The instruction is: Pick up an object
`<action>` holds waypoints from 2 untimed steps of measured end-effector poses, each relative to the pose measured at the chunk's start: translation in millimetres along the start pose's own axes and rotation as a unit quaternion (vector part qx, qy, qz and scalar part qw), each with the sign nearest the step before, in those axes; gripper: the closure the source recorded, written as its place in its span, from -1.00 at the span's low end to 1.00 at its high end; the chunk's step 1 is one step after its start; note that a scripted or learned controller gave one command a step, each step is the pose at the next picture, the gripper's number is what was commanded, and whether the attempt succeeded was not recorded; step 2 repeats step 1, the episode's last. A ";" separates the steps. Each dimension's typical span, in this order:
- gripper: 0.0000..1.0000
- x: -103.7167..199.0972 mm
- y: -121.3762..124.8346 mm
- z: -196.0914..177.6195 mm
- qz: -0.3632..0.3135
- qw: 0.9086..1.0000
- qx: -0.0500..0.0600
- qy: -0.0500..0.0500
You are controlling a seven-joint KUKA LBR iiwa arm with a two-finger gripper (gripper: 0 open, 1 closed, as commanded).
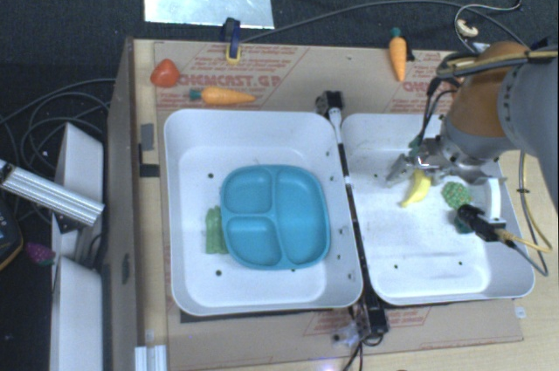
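In the right bin (pixel 437 273) a small yellow banana-like toy (pixel 416 189) lies near the middle, with a green knobbly toy (pixel 455 192) just to its right. My gripper (pixel 412 168) hangs low over the yellow toy's upper end, open, its fingers splayed to either side. Nothing is held between them. The grey arm with its orange band comes in from the right above the green toy.
The left bin (pixel 188 186) holds a blue divided plate (pixel 275 216) with a green piece (pixel 214 230) against its left side. On the cardboard behind the bins lie two toy carrots (pixel 229 96) (pixel 398 55) and a red toy (pixel 164 73).
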State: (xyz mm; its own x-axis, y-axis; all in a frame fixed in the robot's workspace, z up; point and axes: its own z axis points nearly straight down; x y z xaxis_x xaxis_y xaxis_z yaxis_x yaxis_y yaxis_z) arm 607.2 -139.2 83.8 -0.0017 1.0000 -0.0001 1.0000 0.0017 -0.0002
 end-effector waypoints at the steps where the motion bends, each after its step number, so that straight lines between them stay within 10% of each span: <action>1: 1.00 -0.3 1.2 -11.2 -0.001 1.000 -0.002 0.000; 2: 1.00 -0.3 1.2 -11.2 -0.001 1.000 -0.002 0.000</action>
